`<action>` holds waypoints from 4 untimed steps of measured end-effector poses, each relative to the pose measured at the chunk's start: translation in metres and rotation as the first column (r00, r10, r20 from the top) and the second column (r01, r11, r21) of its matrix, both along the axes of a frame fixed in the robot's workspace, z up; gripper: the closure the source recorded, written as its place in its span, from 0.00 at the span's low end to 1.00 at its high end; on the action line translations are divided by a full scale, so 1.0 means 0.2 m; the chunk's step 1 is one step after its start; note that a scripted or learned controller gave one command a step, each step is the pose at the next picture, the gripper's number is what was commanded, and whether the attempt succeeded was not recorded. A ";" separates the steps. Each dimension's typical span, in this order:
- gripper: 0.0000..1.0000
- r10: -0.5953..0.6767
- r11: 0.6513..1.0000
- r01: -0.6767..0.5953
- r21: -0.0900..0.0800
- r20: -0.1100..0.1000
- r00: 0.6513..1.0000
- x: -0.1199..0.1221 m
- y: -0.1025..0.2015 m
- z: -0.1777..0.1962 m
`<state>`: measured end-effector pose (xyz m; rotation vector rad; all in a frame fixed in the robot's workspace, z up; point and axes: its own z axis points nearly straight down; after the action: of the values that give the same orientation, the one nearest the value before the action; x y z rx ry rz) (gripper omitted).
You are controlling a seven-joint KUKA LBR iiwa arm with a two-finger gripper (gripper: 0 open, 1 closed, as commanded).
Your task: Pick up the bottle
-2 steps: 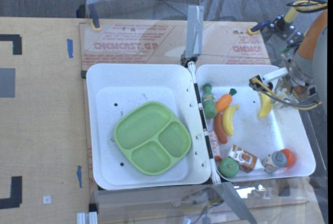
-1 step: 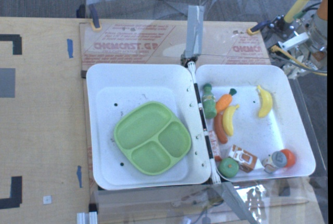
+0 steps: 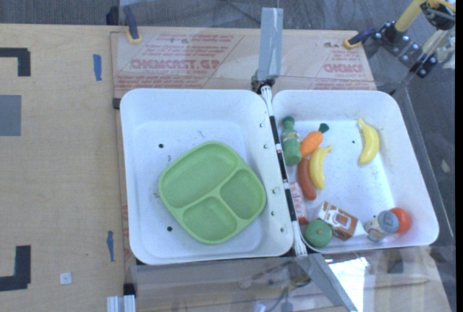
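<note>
Your gripper sits far right, off past the bins, well apart from everything, and at this angle you can't tell how open it is or whether it has hold of anything. Nothing is lifted yet. Moving in: the right bin, a banana, then a carrot. There's your bottle, green, lying along the bin's left wall with the carrot just beside it. That wall crowds one side, so approach looks tight. The left bin carries a green plate.
</note>
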<state>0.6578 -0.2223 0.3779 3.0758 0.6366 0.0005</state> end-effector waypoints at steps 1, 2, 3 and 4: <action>1.00 -0.202 0.979 0.202 0.002 0.002 0.979 -0.04 0.30 0.29; 1.00 -0.200 0.980 0.200 0.003 0.004 0.980 -0.04 0.31 0.34; 1.00 -0.198 0.980 0.198 0.002 -0.001 0.980 0.01 0.60 0.28; 1.00 -0.206 0.979 0.206 0.002 0.000 0.979 0.02 0.86 0.28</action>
<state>0.6620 -0.0499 0.4347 3.1274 0.3146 0.0012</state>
